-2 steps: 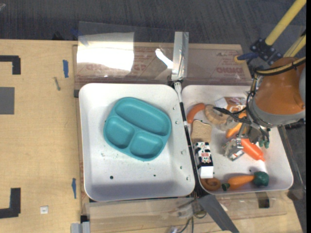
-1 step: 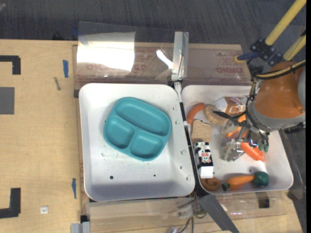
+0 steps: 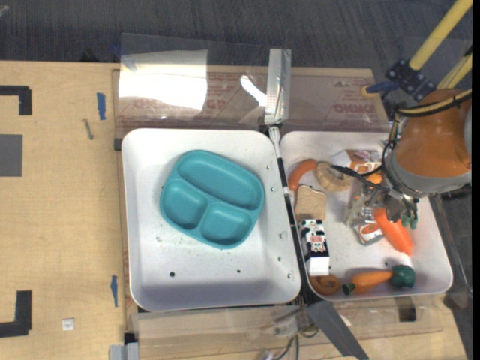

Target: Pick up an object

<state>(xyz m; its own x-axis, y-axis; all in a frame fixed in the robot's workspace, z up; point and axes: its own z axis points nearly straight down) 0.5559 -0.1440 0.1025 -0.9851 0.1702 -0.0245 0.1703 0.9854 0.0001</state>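
- While the arm (image 3: 433, 145) hangs over the right bin (image 3: 439, 265), clutter crowds the gripper (image 3: 373, 201): tan block (image 3: 310, 201), black-white box (image 3: 316, 238), orange curved piece (image 3: 300, 171).
- Left bin (image 3: 142, 276) holds 1 teal divided tray (image 3: 213, 198).
- Gripper sits among items near an orange carrot (image 3: 395, 231); finger spread: cannot tell.
- Second carrot with green top (image 3: 379, 278) lies along the near wall.

the right bin (image 3: 442, 265) is crowded: a carrot (image 3: 397, 232) and small clutter sit right under the gripper (image 3: 375, 205), a black-and-white box (image 3: 315, 242) and brown block (image 3: 310, 201) line its left wall, another carrot (image 3: 371, 279) lies along the front. open floor shows between them. the left bin (image 3: 150, 276) has free room all round the teal tray (image 3: 213, 198).
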